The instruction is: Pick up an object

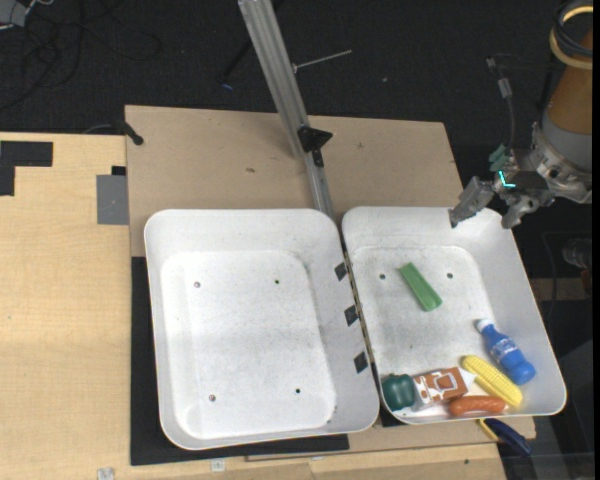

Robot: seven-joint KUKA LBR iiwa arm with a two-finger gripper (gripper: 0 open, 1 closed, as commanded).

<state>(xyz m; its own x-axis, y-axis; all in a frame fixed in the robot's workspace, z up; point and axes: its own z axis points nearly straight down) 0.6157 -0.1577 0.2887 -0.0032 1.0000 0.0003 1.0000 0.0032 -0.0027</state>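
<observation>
My gripper hangs over the far right corner of the right bin, with its two fingers spread apart and nothing between them. A green block lies near the middle of that bin, below and left of the gripper. Along the bin's near right side lie a blue bottle, a yellow corn cob, a red-orange sausage shape, an orange and white packet and a dark green piece.
The left bin stands beside the right one. A metal rail slants from the top down to the gap between the bins. Brown board lies behind them, light wooden bench to the left.
</observation>
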